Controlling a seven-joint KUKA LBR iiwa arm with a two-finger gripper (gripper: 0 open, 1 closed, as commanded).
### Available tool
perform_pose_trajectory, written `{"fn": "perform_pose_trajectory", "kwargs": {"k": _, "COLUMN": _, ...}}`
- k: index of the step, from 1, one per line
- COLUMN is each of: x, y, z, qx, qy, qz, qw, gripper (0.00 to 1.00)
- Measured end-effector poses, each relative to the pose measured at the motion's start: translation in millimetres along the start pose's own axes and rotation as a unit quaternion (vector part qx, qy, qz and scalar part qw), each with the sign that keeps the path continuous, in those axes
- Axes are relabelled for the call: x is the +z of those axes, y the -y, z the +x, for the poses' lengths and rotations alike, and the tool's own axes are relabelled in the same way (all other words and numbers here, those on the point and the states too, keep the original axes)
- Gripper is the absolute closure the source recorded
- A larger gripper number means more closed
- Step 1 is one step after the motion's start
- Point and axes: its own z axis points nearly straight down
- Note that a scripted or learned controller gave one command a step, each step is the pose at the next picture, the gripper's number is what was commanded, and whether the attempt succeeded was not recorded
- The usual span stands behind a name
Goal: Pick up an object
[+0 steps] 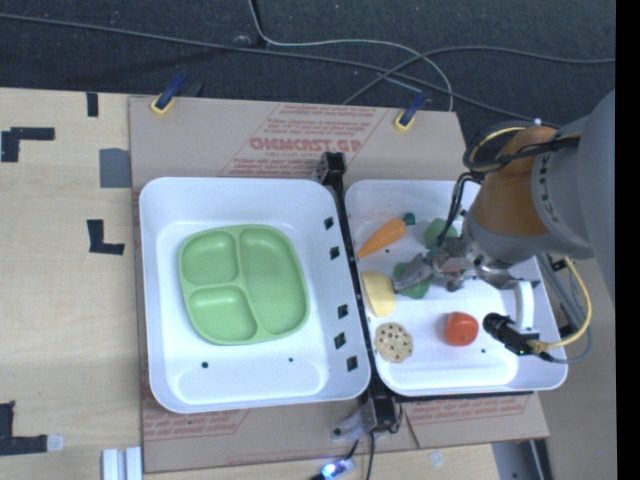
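In the right bin [500,373], the gripper [418,273] sits low over a green item [414,287], carrot [383,236] just upper-left; grip state unclear.

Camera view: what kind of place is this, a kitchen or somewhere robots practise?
Probably a robot lab, not a kitchen. A grey arm reaches over two white bins clamped onto cardboard, cables trail across the floor, and the food looks like toys: a carrot, a tomato, a cookie.

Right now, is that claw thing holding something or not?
Gripper: low in the right bin over a green item; whether it grips cannot be told.
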Motion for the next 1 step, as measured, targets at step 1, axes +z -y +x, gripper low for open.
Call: {"fn": "perform_pose_trajectory", "kwargs": {"k": 1, "x": -11.8, "y": -0.6, "z": -0.1, "qx": 0.000, "qy": 0.001, "qz": -0.001, "qw": 1.0000, "gripper": 1.00}}
